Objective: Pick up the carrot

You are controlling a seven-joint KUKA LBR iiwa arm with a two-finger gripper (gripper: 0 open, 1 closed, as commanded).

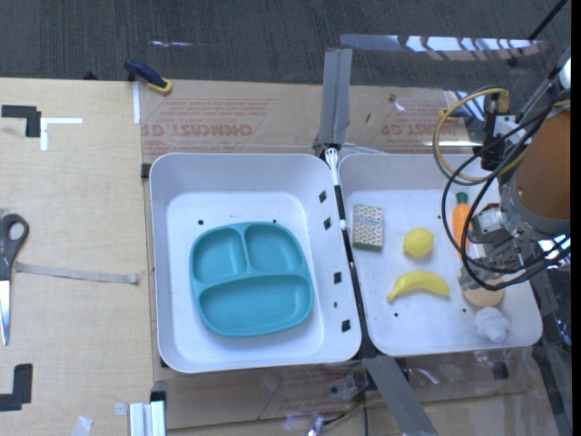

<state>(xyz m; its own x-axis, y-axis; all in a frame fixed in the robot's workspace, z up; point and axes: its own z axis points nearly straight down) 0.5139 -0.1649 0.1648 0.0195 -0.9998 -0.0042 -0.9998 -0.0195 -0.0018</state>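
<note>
The carrot (461, 219) is small and orange with a green top. It lies in the right bin (399, 330) near that bin's right side, pointing towards the back. My gripper (488, 251) hangs over the right edge of this bin, just right of the carrot and slightly nearer the front, wrapped in black cables. Whether it touches the carrot I cannot make out.
A yellow lemon (418, 242), a banana (419, 286) and a small patterned box (368, 226) lie in the right bin. A beige round item (478, 294) and a white lump (491, 324) sit under the gripper. The left bin (172, 271) holds a teal divided plate (252, 278).
</note>
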